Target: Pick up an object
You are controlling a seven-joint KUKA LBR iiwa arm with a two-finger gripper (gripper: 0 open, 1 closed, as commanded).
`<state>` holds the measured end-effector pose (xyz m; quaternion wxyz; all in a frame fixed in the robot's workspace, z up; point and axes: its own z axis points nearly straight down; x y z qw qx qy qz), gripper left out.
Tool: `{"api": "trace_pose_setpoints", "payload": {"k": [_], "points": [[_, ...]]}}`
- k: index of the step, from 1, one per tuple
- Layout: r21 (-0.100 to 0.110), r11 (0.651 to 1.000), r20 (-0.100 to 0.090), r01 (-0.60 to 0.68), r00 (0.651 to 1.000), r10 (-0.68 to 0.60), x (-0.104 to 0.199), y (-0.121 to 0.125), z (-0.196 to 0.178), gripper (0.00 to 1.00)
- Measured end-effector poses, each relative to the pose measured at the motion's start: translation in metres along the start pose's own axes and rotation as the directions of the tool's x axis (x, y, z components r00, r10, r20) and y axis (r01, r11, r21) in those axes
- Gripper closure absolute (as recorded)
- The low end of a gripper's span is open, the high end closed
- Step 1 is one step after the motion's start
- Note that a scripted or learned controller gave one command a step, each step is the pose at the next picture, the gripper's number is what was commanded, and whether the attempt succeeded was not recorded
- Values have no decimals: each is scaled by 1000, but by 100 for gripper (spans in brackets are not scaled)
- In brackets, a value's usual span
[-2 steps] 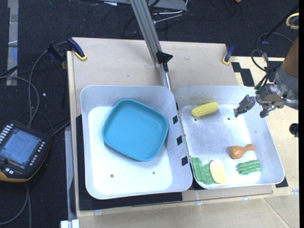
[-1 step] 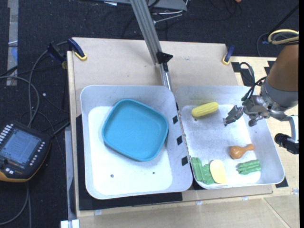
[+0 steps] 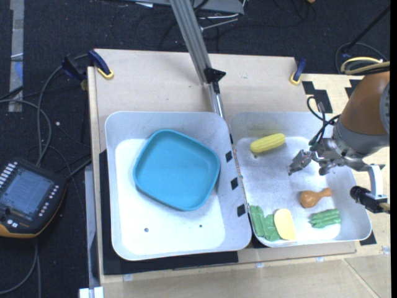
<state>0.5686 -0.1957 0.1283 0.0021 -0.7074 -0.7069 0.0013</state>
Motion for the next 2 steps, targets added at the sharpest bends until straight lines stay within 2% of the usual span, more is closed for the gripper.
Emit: {"api": "trace_pose_setpoints", "payload": {"k": [1,2], "points": [[-2,1000,0,1,1000,-1,0,0,34,0],[-5,1000,2,1,1000,-1,0,0,23,100]]}}
